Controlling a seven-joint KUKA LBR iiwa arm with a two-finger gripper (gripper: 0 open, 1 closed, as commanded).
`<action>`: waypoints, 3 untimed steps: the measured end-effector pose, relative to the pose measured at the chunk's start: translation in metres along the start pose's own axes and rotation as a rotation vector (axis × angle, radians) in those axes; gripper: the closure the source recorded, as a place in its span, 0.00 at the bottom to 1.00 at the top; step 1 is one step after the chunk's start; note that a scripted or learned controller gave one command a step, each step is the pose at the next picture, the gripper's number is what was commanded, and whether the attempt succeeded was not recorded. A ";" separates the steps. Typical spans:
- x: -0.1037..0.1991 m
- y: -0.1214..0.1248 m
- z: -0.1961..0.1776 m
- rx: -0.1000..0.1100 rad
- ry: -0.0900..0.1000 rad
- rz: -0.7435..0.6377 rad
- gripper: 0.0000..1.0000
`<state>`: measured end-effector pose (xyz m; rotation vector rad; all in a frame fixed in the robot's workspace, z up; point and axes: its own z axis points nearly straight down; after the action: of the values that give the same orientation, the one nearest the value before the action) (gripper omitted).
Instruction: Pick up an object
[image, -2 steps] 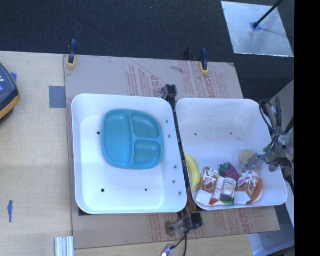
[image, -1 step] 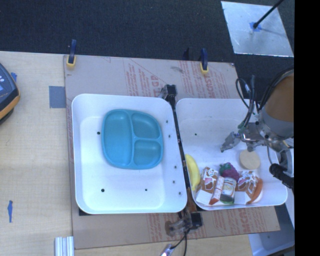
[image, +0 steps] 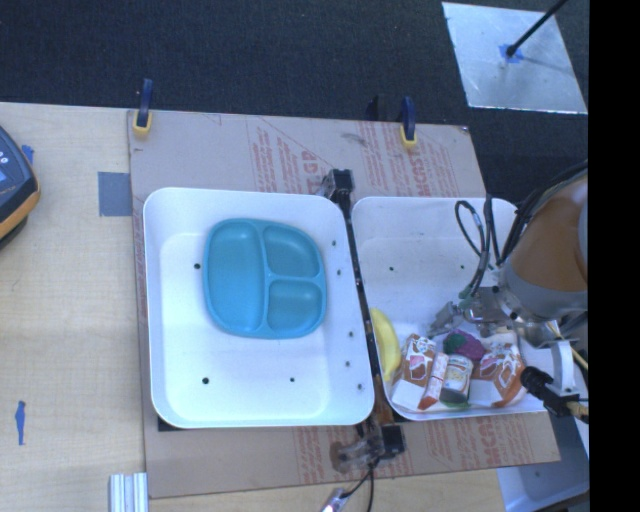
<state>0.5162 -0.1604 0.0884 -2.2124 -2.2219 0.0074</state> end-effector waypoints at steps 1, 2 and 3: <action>-0.052 0.083 -0.001 -0.002 0.000 0.000 0.00; -0.019 0.135 -0.002 -0.001 0.001 0.000 0.00; 0.013 0.139 -0.001 0.001 0.001 -0.001 0.00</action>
<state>0.6555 -0.1473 0.0883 -2.2100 -2.2214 0.0074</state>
